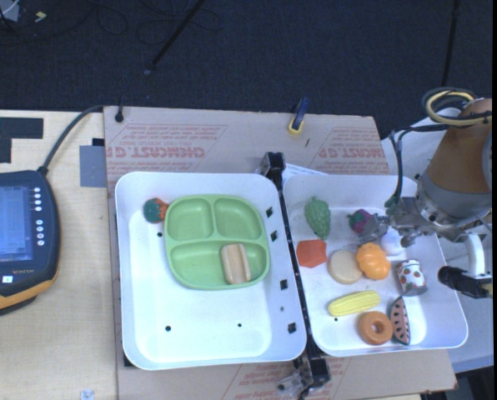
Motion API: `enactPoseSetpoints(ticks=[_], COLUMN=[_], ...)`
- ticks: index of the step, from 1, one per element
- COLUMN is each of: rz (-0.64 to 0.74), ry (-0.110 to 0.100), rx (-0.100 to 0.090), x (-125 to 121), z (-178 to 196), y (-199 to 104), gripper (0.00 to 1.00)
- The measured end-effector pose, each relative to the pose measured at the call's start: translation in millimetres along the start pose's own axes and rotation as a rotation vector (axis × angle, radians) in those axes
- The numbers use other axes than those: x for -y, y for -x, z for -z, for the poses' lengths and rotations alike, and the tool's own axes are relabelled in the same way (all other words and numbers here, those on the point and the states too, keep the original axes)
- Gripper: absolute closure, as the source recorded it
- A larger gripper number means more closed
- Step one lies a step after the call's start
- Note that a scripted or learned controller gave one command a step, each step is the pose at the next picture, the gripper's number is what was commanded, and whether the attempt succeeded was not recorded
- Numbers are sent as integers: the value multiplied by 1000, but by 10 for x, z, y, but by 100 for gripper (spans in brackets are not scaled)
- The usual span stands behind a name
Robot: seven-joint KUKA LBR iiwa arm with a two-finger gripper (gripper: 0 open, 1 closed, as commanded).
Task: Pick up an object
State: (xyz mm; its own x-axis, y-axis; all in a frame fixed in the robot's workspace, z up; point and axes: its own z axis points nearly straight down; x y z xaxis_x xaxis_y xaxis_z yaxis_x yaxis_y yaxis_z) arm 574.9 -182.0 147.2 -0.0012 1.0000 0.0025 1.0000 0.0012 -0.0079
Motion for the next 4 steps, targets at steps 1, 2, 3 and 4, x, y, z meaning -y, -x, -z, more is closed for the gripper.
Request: enactPoseSetpoints(ticks=[1,2,3,4], rz=[-1,-3,-1,0], ry=[9,11,9,11], rx=[2,1,3,3], x=[-18,-28,-22,-92], z=[-506,-371,56,606], y=[-20,-8,-28,-103], gripper=[0,100,100,100])
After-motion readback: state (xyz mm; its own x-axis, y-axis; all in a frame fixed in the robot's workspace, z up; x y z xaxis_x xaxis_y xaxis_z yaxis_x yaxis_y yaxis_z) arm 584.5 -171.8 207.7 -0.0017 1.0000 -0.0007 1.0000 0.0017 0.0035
